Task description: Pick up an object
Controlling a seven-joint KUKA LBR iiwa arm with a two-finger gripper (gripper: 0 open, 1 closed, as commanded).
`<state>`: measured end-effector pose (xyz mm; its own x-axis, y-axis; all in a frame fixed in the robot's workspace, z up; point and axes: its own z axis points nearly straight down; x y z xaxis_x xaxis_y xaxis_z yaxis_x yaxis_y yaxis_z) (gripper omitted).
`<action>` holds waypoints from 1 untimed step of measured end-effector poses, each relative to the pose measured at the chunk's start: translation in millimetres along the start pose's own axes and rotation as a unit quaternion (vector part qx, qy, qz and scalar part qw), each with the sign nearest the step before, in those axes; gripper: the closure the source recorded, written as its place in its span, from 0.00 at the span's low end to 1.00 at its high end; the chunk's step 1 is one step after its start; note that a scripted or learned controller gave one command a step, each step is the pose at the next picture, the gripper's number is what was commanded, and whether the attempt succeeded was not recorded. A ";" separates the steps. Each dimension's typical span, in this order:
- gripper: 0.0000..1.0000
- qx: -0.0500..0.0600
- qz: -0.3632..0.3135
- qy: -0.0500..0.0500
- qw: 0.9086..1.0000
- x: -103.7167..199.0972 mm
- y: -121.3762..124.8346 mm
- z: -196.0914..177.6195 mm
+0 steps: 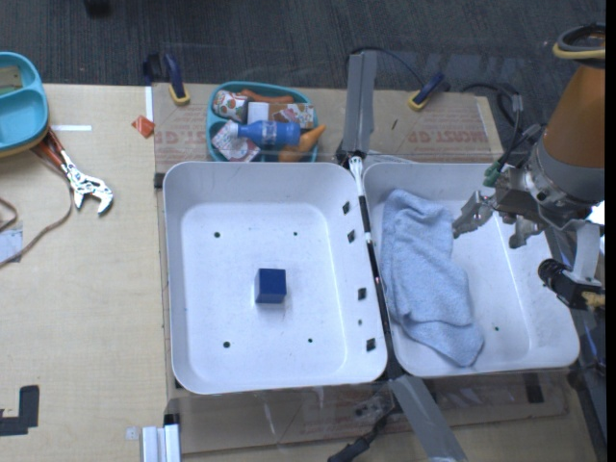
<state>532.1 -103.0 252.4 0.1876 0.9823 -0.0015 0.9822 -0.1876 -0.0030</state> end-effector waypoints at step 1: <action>0.00 0.001 0.165 0.000 0.986 8.1 39.4 101.5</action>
